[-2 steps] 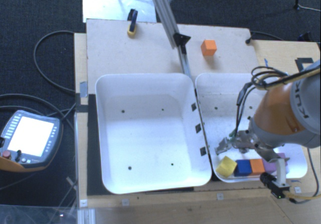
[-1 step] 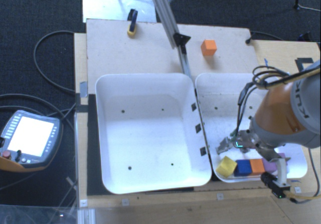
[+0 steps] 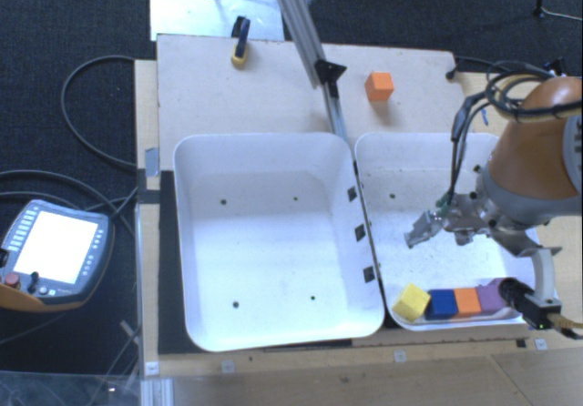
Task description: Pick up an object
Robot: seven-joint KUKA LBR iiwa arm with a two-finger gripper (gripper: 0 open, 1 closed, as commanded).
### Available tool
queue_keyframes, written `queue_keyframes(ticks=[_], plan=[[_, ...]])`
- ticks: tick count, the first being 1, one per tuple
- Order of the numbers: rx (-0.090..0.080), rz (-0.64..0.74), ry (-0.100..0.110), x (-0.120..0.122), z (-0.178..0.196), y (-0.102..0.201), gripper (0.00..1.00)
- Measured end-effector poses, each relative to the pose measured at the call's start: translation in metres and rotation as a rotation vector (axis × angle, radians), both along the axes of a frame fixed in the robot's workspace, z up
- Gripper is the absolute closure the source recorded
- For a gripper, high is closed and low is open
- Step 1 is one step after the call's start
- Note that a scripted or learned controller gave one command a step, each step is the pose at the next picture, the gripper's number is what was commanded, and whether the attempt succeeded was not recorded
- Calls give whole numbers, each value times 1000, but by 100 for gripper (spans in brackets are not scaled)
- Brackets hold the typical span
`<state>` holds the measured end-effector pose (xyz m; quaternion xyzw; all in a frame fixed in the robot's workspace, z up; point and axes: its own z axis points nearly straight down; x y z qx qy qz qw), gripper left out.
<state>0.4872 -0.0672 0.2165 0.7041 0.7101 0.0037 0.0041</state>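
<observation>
Item: right bin (image 3: 392, 178), white and shallow, holding four blocks in a row along its near wall — yellow block (image 3: 411, 301), blue block (image 3: 443, 303), orange block (image 3: 467, 300), purple block (image 3: 490, 296) — each touching its neighbour, the yellow one slightly tilted at the row's left end. Item: left bin (image 3: 209, 167), white, just beside the right one. Item: a second orange cube (image 3: 379, 86) on the bench board beyond the bins, well apart from the arm. Item: gripper (image 3: 421, 233), hanging over the middle of the right bin, above and behind the row; its tip is small and blurred, so you cannot tell how far the claw stands open, and nothing is seen caught in it. Handling note, as judgement: you have not yet made the grasp. The yellow block looks the best choice, since its left side is free; the middle blocks give the fingers no gap. Come straight down with the fingers across the yellow block's free faces, keeping off the bin wall close in front and off the blue neighbour, and lift only once the block sits squarely between them.
</observation>
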Motion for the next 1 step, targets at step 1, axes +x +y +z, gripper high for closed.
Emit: queue_keyframes(ticks=[1], plan=[[-3,-12,13,39,-103,-85,0]])
